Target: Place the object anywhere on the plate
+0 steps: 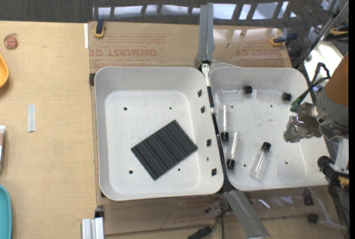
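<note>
Plate first: we see a dark ribbed plate (164,149) lying askew in the left bin (111,121). Moving right, the right bin (266,74) holds several clear vials with black caps; one vial (259,160) lies near its front. Further right, our gripper (293,131) hangs over that bin's right side, its grip not something we can judge.
</note>
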Robot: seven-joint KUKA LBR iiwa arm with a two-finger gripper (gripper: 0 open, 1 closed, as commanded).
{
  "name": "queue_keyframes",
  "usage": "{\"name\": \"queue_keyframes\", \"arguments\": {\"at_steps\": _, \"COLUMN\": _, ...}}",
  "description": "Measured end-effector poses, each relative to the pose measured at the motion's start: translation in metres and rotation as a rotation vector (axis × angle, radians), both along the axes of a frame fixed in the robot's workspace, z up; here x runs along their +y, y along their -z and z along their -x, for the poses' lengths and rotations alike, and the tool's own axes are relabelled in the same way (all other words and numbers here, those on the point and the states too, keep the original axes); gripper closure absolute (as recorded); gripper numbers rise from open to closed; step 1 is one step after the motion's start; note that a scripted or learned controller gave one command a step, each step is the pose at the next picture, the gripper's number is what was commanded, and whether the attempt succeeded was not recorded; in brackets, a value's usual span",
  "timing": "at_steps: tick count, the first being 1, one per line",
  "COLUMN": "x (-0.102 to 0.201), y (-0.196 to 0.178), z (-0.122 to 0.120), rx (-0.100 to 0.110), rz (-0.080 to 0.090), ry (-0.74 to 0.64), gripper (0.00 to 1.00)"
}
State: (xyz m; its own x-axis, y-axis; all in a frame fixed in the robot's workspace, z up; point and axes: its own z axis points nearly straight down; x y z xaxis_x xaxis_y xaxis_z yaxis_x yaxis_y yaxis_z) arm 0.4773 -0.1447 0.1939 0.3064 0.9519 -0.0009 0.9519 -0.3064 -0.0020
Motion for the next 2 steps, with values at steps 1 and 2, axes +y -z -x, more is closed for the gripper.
{"name": "queue_keyframes", "arguments": {"at_steps": 1, "x": 0.089, "y": -0.071, "z": -0.025, "rx": 0.001, "rz": 0.002, "ry": 0.106, "gripper": 1.0}}
{"name": "queue_keyframes", "arguments": {"at_steps": 2, "x": 0.171, "y": -0.12, "z": -0.014, "rx": 0.0, "rz": 0.003, "ry": 0.231, "gripper": 1.0}}
